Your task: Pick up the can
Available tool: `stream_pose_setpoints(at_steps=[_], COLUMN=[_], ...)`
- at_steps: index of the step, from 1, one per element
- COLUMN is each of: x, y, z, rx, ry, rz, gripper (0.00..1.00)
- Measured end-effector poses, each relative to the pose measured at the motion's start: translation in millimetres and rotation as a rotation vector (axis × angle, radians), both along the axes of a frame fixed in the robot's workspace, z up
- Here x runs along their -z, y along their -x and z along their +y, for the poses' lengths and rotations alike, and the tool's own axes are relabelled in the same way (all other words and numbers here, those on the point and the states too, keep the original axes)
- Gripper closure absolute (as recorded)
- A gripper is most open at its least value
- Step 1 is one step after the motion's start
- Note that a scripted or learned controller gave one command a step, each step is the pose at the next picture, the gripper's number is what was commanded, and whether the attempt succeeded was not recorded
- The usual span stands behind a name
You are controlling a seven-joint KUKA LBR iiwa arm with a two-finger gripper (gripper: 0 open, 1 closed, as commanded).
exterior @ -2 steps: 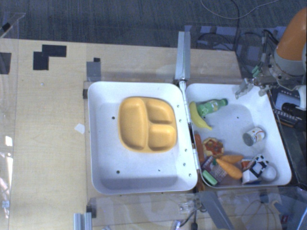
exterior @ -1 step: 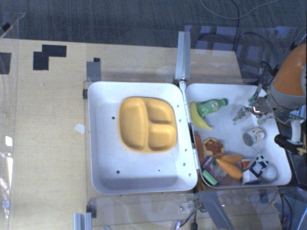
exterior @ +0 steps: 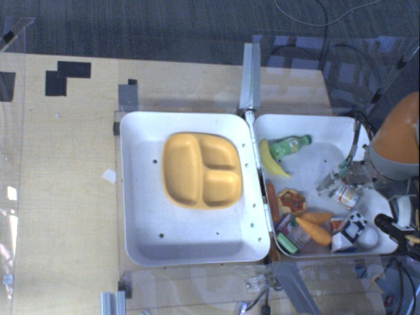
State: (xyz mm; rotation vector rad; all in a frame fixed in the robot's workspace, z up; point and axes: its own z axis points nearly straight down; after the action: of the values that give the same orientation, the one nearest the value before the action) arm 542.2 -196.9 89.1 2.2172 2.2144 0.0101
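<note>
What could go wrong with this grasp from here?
The hand is right at the small can, which looks tilted, so it may roll or slip. A carrot, a carton and other clutter crowd the right bin just below, so the hand may nudge those instead.

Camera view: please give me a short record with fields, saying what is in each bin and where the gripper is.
left bin: holds a yellow divided tray
right bin: holds a green bottle, a banana, a carrot, a can and other small items
gripper: low over the right bin, at the can
can: lies at the bin's right side, under the gripper; grasp cannot be confirmed
arm: reaches in from the right
</note>
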Motion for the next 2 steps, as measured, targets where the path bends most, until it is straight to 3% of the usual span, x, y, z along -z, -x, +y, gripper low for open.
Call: stream_pose_setpoints(at_steps=[1, 2], x=[-13, -31], y=[-5, -54], z=[-1, -8], rx=[-0.002, 0.182], ry=[0.004, -0.001], rz=[-0.013, 0.005], gripper=[1.0, 1.0])
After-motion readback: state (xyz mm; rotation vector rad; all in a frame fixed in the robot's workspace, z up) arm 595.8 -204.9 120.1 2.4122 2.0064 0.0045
